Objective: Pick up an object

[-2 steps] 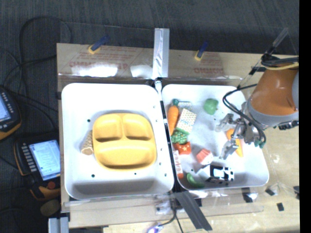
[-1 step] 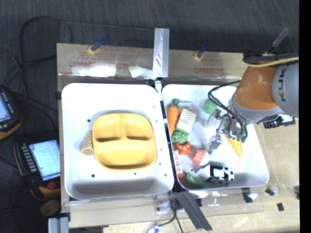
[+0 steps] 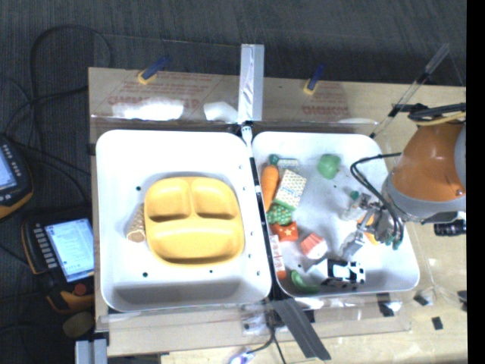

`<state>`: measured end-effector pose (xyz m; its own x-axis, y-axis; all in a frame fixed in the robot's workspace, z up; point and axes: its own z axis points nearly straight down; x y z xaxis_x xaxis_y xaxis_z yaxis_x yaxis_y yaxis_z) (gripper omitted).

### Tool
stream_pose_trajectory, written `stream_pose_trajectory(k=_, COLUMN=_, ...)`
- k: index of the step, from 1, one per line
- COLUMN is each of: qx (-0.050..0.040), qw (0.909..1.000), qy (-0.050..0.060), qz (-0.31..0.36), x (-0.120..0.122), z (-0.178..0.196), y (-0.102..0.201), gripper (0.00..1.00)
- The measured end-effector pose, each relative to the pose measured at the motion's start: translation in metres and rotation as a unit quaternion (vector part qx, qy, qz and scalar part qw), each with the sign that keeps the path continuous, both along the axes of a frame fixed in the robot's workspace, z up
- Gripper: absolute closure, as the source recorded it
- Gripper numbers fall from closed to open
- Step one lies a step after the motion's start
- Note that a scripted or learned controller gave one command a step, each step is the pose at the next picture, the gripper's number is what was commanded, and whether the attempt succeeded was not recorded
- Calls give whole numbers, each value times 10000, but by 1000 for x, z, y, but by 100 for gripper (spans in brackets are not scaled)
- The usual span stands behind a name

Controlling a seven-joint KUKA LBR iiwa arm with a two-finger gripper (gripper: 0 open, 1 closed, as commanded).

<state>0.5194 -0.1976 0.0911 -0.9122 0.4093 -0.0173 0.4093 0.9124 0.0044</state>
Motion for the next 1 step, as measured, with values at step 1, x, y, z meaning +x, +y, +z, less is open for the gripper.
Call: stream_pose_trajectory(k=1, qx=-73, qw=9973, qy=-126, qz=714, x=-21, z=5, y=-26, gripper=0)
